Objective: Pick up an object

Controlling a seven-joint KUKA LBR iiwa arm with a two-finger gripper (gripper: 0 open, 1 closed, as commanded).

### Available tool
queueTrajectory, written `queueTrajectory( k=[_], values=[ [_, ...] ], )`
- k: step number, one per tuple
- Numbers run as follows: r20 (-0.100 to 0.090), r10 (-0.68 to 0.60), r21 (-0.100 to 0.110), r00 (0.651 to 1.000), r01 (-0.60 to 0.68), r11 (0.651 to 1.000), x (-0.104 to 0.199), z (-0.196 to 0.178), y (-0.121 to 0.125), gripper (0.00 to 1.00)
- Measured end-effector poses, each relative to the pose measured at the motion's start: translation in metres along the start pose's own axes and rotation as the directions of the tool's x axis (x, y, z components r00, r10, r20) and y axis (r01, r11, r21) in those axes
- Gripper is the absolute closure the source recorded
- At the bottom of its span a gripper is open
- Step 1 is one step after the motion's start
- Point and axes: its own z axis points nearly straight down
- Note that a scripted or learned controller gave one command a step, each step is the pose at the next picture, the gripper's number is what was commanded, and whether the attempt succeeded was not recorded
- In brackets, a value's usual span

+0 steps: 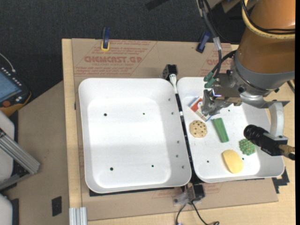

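Observation:
The right bin (206, 170) holds a round cookie (198, 129), a green stick (220, 129), a yellow lemon-like piece (232, 161), a green knobbly piece (246, 147) and a red and white item (195, 103). My gripper (206, 110) hangs low over the bin's upper left part, right beside the red and white item and just above the cookie and the green stick. The arm's wrist hides the fingertips and part of the red and white item.
The left bin (89, 139) lies beside the right one, with a black divider rail (182, 121) between them. A black cylindrical part (260, 138) of the arm juts over the right bin's right side. Blue clamps (106, 38) hold the cardboard base at the back.

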Motion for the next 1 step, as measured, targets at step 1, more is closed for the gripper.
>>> queueTrajectory(
  k=[1],
  values=[
    [-0.005,-0.009,-0.021,1.000,0.009,1.000,0.0384,-0.1053,0.0004,1.00]
  ],
)
